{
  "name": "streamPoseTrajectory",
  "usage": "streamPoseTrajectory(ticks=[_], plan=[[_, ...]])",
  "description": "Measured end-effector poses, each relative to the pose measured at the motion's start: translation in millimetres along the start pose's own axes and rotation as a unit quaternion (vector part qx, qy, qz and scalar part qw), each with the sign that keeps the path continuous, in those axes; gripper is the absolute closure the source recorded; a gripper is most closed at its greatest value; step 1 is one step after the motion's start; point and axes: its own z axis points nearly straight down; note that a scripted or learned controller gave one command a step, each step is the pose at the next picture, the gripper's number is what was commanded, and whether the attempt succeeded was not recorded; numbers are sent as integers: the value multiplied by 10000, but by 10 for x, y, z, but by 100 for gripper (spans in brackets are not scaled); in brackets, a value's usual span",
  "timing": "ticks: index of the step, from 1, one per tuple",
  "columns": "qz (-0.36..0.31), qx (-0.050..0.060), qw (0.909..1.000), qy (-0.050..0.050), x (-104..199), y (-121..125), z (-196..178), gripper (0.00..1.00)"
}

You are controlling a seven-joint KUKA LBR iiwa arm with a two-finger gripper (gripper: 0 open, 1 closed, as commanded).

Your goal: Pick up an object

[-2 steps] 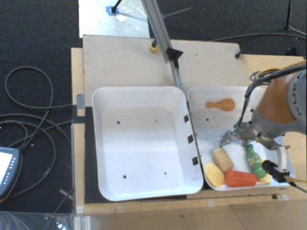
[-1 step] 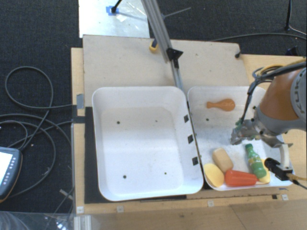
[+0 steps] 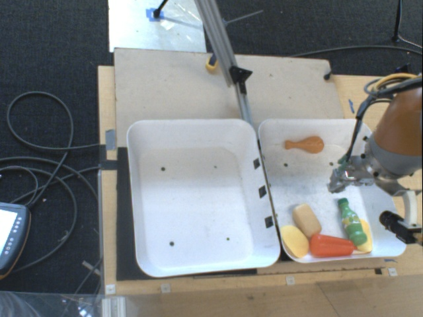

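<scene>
The right bin holds an orange drumstick-shaped toy near its far side. Along its near edge lie a tan block, a yellow oval piece, a red pepper-like toy and a green bottle on a yellow piece. My gripper hangs over the right part of this bin, above and a little left of the green bottle, below the drumstick. Nothing shows between its tips.
The left bin sits beside the right one, with a divider carrying black clips between them. A grey pole slants across the back board. Cables lie on the dark floor at left, near a tablet corner.
</scene>
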Motion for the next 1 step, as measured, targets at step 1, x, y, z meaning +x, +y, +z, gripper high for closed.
streamPoseTrajectory(ticks=[1], plan=[[-20, -4, 10000, -1, 19, -5, -441, 100]])
